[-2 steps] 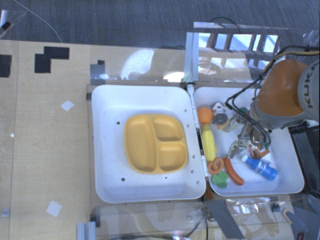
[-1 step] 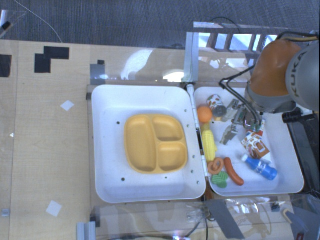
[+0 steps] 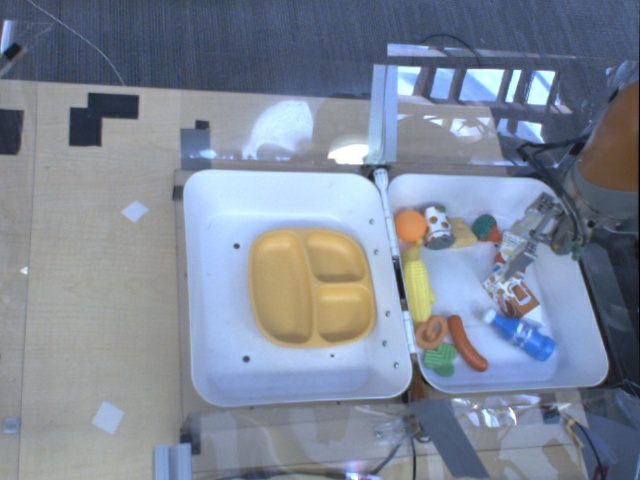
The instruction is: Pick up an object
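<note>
While the arm reaches in from the right, its claw (image 3: 517, 255) hangs low in the right bin (image 3: 570, 368), directly over a small printed carton (image 3: 511, 293). Whether the claw is spread or pressed together I cannot tell; the metal fingers blur into the carton's pattern, and nothing is clearly pinched between them.

Other toys share this bin. An orange ball (image 3: 409, 226) and a small can (image 3: 436, 227) lie near the top left corner, with a green piece (image 3: 486, 227) to their right. A corn cob (image 3: 417, 284) lies along the left wall. A sausage (image 3: 467, 342) and a blue bottle (image 3: 522, 334) lie near the front, the bottle just below the carton.

A yellow divided tray (image 3: 310, 286) sits in the left bin (image 3: 215, 268), on the pale wooden surface (image 3: 90, 298).

Judging by its look, the carton is light and stiff but thin-walled, likely to slide on the smooth bin floor. Flat opposite sides, gripped across the narrow width, would offer the surest hold.
</note>
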`<action>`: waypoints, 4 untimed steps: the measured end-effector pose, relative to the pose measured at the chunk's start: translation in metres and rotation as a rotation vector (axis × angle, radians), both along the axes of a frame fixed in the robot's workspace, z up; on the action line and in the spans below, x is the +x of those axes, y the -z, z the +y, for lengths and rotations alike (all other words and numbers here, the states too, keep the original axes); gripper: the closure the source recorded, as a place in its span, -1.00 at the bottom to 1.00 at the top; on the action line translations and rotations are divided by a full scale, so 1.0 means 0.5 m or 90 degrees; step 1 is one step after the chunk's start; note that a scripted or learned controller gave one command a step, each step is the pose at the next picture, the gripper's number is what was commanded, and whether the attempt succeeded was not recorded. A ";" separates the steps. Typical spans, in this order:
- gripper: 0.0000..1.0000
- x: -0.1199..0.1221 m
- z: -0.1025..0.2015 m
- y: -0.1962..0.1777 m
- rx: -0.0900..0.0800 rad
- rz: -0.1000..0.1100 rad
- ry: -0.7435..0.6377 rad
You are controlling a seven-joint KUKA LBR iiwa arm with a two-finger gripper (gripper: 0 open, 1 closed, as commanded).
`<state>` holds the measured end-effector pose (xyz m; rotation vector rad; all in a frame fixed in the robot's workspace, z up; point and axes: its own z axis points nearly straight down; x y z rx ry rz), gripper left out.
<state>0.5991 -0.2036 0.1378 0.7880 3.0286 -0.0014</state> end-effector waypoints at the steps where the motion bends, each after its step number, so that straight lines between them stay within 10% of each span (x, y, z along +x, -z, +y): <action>1: -1.00 0.001 0.046 -0.056 0.001 -0.001 -0.014; 2: 1.00 0.006 0.047 -0.080 -0.001 -0.006 -0.018; 3: -1.00 0.005 0.048 -0.080 0.000 -0.005 -0.018; 4: -1.00 0.019 0.052 0.006 0.006 0.003 0.499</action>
